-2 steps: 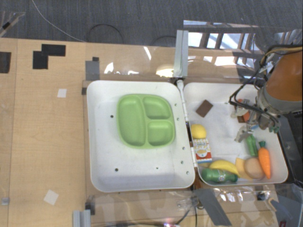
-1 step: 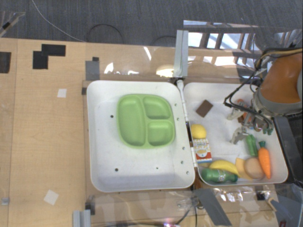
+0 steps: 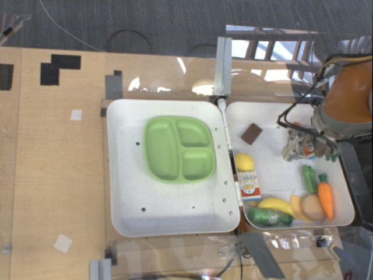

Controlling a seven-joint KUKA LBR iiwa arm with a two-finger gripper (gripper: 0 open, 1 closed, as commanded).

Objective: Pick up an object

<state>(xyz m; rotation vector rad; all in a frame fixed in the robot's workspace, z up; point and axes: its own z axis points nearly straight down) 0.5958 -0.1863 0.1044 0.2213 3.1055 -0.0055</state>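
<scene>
- The wooden counter carries two shallow white bins side by side: the left bin and the right bin.
- In the left bin lies a green divided plate, about in the middle, a little toward 12 o'clock. It has one long compartment on its left and two smaller ones on its right.
- The arm enters from 3 o'clock, with its orange band over the right bin's upper right corner.
- The gripper hangs over the right bin, at about 2 o'clock from the bin's centre. I cannot tell whether the jaws are apart or together, and no object is seen between them.
- A small brown block lies at about 11 o'clock in the right bin, well apart from the gripper.
- A yellow lemon lies at the bin's left wall, and just below it a small carton with red and white print, touching or almost touching it.
- Along the 6 o'clock edge are a banana and a dark green bottle-like thing just beside it.
- Toward 5 o'clock sits a pale round fruit, with an orange carrot next to it on the right.
- A small green vegetable lies just above the carrot, below the gripper.
</scene>
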